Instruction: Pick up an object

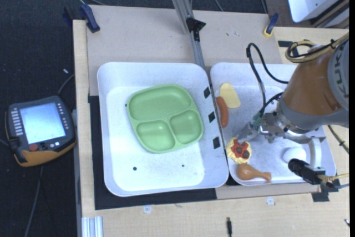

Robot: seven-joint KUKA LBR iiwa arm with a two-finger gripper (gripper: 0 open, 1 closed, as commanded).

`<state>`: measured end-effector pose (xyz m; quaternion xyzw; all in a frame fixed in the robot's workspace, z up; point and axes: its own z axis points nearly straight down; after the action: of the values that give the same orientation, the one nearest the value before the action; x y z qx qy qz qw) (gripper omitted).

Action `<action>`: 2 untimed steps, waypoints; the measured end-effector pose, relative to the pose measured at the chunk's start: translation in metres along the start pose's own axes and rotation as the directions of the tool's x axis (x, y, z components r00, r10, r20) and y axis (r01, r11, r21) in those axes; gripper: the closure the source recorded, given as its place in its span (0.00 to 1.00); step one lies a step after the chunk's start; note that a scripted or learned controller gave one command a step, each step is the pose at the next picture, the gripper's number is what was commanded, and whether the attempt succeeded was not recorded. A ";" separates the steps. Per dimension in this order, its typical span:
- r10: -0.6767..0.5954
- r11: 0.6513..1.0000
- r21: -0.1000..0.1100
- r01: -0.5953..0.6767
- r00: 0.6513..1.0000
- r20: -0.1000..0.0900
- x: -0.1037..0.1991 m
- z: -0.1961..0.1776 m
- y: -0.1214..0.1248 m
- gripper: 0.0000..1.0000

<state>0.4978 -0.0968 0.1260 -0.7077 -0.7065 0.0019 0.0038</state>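
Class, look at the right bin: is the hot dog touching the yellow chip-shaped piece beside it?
Touching. In the camera view the top end of the hot dog meets the lower left edge of the yellow piece, with no white bin floor between them.

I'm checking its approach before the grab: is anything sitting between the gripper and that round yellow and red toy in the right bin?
Nothing visible does. The gripper hangs just right of and above the yellow and red toy, with bare bin floor between. The drumstick lies below, the sausage farther up.
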 end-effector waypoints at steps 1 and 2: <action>-0.001 1.000 -0.008 0.001 1.000 0.001 0.001 -0.014 0.002 1.00; -0.004 1.000 -0.016 0.004 1.000 0.004 0.006 -0.077 0.003 1.00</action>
<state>0.5011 -0.0913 0.2028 -0.7063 -0.7079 -0.0023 -0.0030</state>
